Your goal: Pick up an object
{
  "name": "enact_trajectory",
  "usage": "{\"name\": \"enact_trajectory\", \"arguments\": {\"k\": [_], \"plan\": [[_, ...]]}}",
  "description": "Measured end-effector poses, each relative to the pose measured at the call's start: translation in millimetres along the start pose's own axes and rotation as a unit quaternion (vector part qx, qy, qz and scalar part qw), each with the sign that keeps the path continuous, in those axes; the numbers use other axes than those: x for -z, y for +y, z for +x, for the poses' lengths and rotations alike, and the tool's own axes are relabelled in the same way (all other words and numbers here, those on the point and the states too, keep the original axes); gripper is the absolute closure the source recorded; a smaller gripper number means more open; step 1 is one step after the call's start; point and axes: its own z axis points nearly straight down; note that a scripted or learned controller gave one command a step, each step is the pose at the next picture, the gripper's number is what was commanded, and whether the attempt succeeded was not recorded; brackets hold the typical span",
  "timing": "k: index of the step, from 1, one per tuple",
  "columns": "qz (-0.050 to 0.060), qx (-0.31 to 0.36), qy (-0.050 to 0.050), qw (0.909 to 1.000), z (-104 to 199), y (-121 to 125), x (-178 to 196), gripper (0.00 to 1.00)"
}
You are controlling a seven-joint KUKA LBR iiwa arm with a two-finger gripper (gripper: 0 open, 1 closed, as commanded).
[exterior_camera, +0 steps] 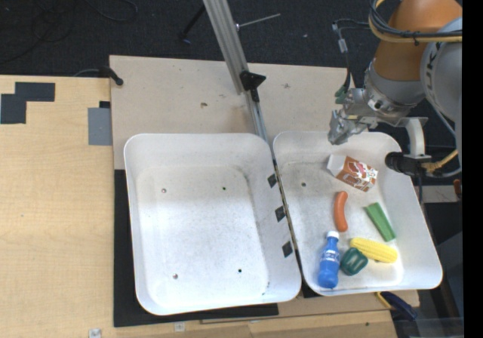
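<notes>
Nothing is picked up yet. The pincer (341,127) hangs at the upper right of the frame, just above the carton (356,173) in the right bin (423,272); whether it's spread, I cannot tell.

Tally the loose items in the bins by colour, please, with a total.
Blue: 1, bottle
Yellow: 1, corn
Green: 2, pepper, long green piece
Orange-red: 1, sausage
Red and white: 1, carton
Total: 6, all in the right bin.
</notes>
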Motion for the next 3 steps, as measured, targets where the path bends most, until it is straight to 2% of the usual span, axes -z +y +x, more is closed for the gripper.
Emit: {"name": "enact_trajectory", "arguments": {"k": [1, 2, 3], "plan": [[0.003, 0.002, 0.001, 1.0000, 45, -23, 7, 1.00], [0.004, 0.002, 0.001, 1.0000, 98, -34, -3, 1.00], [0.003, 0.002, 0.002, 1.0000, 149, -42, 9, 1.00]]}}
